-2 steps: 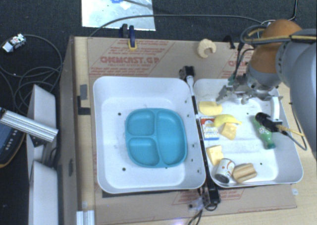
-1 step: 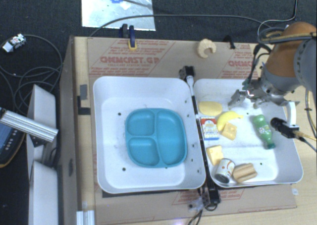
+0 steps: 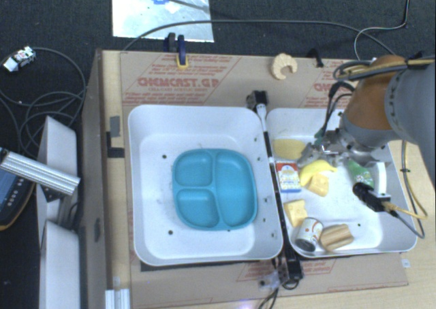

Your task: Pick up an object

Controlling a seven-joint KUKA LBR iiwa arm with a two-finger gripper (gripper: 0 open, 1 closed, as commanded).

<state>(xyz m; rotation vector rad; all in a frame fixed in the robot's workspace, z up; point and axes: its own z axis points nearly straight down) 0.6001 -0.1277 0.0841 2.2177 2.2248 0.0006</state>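
Note:
My gripper [image 3: 324, 153] is low in the right bin [image 3: 395, 229], over its middle. It hangs right above a yellow banana-like toy [image 3: 315, 177] and looks to be touching its upper end. A pale yellow slab [image 3: 288, 148] lies just left of it. A small red and white carton [image 3: 287, 177] lies by the bin's left wall. Nearer the front are a yellow cheese block [image 3: 294, 212], a small can [image 3: 308, 233] and a brown bread roll [image 3: 336, 236]. A green packet [image 3: 362, 175] shows to the right, partly hidden by the arm.
The left bin [image 3: 153, 131] holds a blue divided plate [image 3: 214, 188]. A tan pastry-shaped toy [image 3: 284, 66] lies on the cardboard behind the bins. A black cable end [image 3: 371, 199] hangs over the right bin's right side. The arm [image 3: 381, 103] covers that bin's back right corner.

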